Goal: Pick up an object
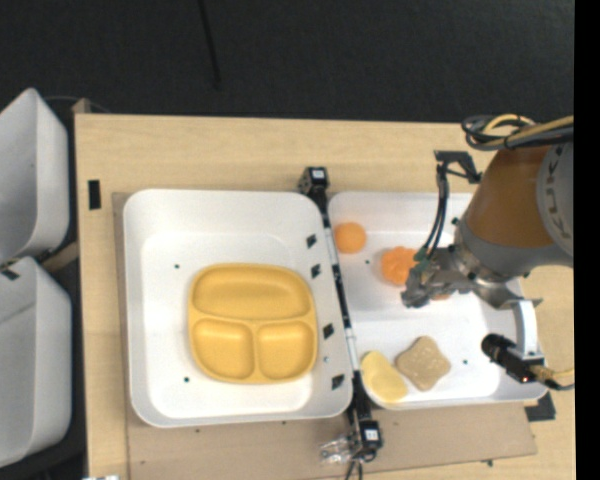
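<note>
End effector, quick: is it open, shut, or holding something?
End effector: cannot be told. It sits low in the right bin beside the orange object; nothing is visibly held.

Single fixed camera above bench [280, 448], slanted downward, both bins [150, 268] framed.

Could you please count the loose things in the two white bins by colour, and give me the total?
Orange: 2, a small ball and a rounder piece beside the gripper, both in the right bin
Yellow: 2, a divided tray in the left bin and a pale slice in the right bin
Tan: 1, a flat piece in the right bin
Total: 5
</note>
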Robot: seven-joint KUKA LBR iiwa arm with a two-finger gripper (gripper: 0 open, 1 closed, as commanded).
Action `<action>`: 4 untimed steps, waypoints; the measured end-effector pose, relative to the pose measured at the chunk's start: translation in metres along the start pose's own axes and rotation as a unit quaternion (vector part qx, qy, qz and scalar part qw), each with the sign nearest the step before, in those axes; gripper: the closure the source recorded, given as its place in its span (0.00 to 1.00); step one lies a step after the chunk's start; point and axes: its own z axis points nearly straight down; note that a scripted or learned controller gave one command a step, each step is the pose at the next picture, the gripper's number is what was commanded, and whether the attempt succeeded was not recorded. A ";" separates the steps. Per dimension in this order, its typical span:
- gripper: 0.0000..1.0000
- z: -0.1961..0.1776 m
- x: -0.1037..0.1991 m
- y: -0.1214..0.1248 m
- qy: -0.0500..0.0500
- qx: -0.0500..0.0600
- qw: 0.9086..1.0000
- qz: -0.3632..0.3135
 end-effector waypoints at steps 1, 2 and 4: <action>1.00 -0.060 -0.009 0.006 0.000 0.000 1.000 0.000; 1.00 -0.064 -0.010 0.007 0.001 0.002 1.000 -0.001; 1.00 -0.064 0.098 0.025 0.002 0.003 1.000 -0.003</action>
